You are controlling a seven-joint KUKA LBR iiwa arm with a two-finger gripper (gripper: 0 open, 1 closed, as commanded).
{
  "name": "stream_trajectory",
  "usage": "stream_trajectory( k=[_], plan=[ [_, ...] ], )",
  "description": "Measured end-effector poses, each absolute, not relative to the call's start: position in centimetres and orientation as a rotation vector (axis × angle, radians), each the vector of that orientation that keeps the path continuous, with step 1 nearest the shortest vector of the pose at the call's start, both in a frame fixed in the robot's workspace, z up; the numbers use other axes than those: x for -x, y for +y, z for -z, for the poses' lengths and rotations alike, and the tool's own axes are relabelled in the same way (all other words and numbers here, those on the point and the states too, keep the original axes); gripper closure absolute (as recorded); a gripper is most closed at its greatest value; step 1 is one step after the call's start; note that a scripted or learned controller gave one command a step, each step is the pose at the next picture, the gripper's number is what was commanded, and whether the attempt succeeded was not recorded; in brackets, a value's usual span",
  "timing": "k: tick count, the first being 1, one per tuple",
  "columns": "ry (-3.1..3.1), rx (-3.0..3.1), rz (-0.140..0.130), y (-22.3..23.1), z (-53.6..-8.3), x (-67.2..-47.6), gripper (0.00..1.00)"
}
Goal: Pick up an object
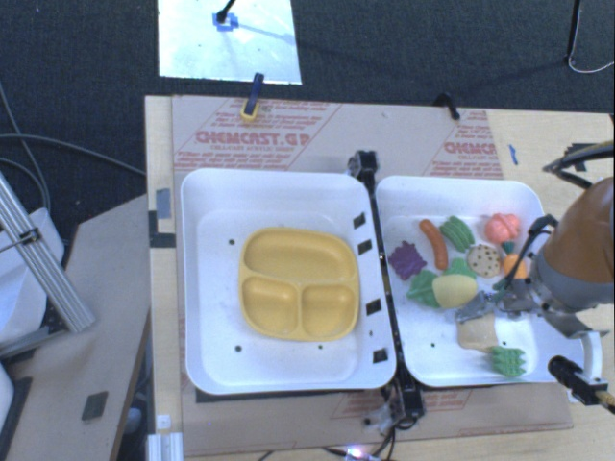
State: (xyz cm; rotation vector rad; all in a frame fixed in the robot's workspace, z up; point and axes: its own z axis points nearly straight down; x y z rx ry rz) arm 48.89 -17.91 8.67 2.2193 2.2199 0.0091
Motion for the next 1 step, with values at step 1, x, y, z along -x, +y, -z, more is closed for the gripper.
stream_trajectory(
  k=[1],
  plan=[
    [2.218, -2.221, -0.001, -20.77, -10.27, -48.68, 0.0]
  ],
)
